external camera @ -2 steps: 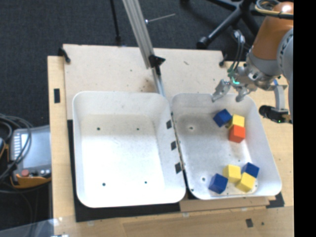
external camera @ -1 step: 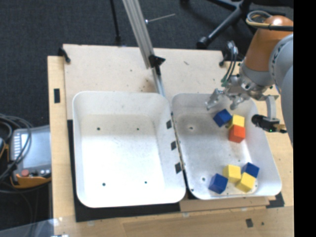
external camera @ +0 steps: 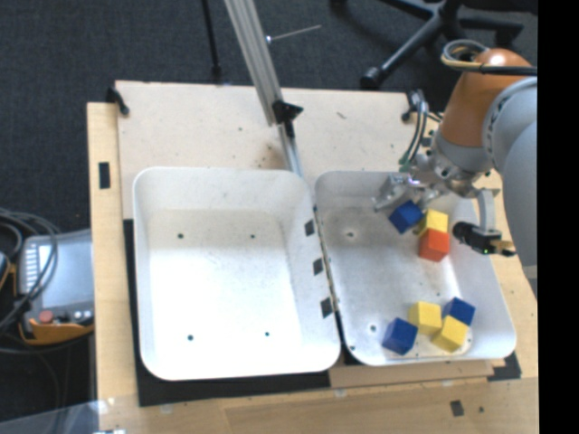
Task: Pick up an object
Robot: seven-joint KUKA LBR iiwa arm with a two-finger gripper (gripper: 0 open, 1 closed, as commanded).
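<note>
My tool point(external camera: 404, 191) sits low over the far part of the right bin point(external camera: 362, 269), its metal fingers reaching in from the right edge, and a blue cube point(external camera: 406, 216) lies right at their tips. I cannot tell whether the fingers are spread or closed, nor whether the cube is between them. The cube is matte, sharp-edged and tilted, one corner pointing toward the bin's near edge; being a cube, it has no long axis to speak of.

Just beside it, toward the right wall, a yellow cube point(external camera: 437, 221) touches an orange cube point(external camera: 434, 244). Near the bin's front right corner sits a cluster — a blue block point(external camera: 399, 334), a yellow block point(external camera: 425, 316), another yellow one point(external camera: 451, 334) and a small blue one point(external camera: 460, 311).

The left bin point(external camera: 226, 269) is smooth white plastic with rounded corners. Both bins rest on the pale, speckled counter point(external camera: 194, 125).
</note>
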